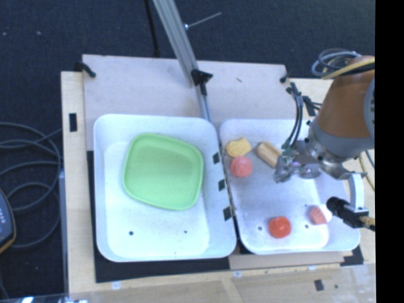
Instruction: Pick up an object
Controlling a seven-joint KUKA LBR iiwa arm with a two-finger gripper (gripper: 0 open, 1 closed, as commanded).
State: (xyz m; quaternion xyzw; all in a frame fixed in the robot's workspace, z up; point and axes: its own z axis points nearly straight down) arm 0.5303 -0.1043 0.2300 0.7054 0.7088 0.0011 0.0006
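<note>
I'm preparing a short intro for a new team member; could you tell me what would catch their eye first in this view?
The light green plate stands out most, lying flat in the left bin. Next is the arm's orange band at the right, with the gripper low over the right bin, near a tan block. Small bright pieces dot that bin: a yellow one, a pink ball and a red ball.

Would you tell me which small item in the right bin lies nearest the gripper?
The tan cylinder, just left of the gripper; the yellow piece, pink ball and red ball lie farther.

Open floor mid right bin point(252, 197), items point(241, 166) around.
</note>
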